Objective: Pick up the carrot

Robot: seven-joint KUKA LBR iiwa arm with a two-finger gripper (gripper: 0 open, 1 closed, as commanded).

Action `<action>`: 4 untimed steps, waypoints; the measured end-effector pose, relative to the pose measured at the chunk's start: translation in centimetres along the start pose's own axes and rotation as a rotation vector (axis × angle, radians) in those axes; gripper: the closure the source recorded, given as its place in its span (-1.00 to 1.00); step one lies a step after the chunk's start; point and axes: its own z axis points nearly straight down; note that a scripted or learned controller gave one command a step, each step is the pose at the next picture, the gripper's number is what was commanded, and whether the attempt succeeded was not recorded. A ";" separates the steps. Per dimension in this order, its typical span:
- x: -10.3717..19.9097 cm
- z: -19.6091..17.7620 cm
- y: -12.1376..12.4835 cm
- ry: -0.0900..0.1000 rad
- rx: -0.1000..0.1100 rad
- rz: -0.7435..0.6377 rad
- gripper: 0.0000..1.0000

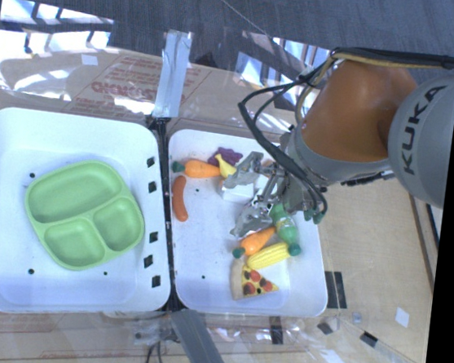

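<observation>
Clutter is the main risk: the carrot (257, 239) lies in the right bin (198, 284), touching the corn (270, 254), beneath the gripper (254, 213). Whether anything is clasped cannot be told; corn may be grabbed instead.

Arm (383, 114): grey casing, smooth and rounded, with "KUKA" lettered in dark capitals on the grey shell at the view's right. Broad orange band (353, 106) above the wrist, glossy, catching a soft highlight. Black cables (268, 116) loop out from the wrist on the left side of the band and run back under it; a thinner cable crosses the top of the orange section. Below the band, a darker grey wrist flange. Gripper (251, 200): bare silver metal parts, angular, with a white block beside them.
</observation>
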 end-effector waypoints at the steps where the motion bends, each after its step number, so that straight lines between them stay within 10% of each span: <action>1: 1.5 14.1 -0.9 0.012 -0.003 0.041 -1.00; 2: 6.6 11.7 -4.1 0.001 -0.001 -0.043 -1.00; 3: 1.6 16.1 -5.7 0.001 -0.002 -0.169 -1.00; 4: 1.4 15.0 -5.5 -0.003 -0.002 -0.175 1.00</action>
